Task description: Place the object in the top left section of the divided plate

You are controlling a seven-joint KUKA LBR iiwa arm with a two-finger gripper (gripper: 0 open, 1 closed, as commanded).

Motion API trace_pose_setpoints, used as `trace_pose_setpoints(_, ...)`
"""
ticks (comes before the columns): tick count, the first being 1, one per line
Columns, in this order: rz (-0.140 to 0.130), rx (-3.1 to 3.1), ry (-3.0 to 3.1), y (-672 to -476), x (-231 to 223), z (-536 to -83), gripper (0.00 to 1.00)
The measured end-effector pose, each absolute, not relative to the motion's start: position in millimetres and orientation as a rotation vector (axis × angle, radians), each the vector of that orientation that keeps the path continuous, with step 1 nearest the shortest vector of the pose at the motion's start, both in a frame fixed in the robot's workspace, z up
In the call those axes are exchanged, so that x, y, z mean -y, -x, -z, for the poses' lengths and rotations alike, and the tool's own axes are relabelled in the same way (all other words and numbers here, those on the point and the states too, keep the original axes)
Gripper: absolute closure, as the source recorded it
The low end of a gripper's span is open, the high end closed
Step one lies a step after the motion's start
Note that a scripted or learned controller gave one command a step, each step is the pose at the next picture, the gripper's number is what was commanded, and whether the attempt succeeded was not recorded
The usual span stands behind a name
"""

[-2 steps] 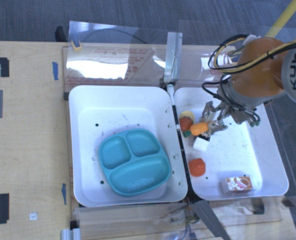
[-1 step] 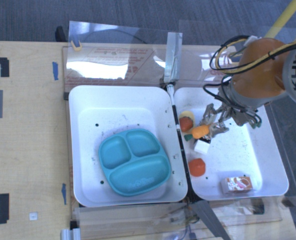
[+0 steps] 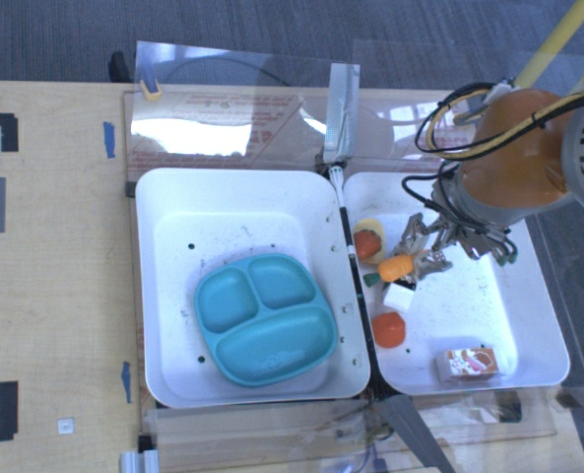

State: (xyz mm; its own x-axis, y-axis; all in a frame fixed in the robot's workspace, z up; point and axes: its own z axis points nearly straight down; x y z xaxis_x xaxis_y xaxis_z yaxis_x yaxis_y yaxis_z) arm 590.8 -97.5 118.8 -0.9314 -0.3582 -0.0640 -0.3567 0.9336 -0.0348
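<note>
Your gripper (image 3: 417, 256) pinches the carrot (image 3: 398, 266) only at its end; it may slip before the plate (image 3: 264, 318).

Left of the pincer (image 3: 421, 254), a plain turquoise divided plate (image 3: 264, 318) lies in a white bin (image 3: 163, 264). Beside the pincer: orange, red and yellow pieces (image 3: 375, 242). Below it, a red-and-white printed packet (image 3: 466, 363).

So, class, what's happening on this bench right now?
A grey-and-orange arm reaches into the right bin, its gripper low over a cluster of small toy foods, close to an orange piece. A red piece and a small box lie nearby. In the left bin, the blue divided plate holds nothing yet.
</note>
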Motion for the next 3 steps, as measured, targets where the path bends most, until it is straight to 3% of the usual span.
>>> trace_pose_setpoints(1,0.033,-2.966,0.8,-596.3,99,-118,1.0)
trace_pose_setpoints(2,0.062,-2.856,1.092,-580.1,94,-120,1.0)
trace_pose_setpoints(3,0.009,-3.017,0.817,-630.1,142,-221,1.0)
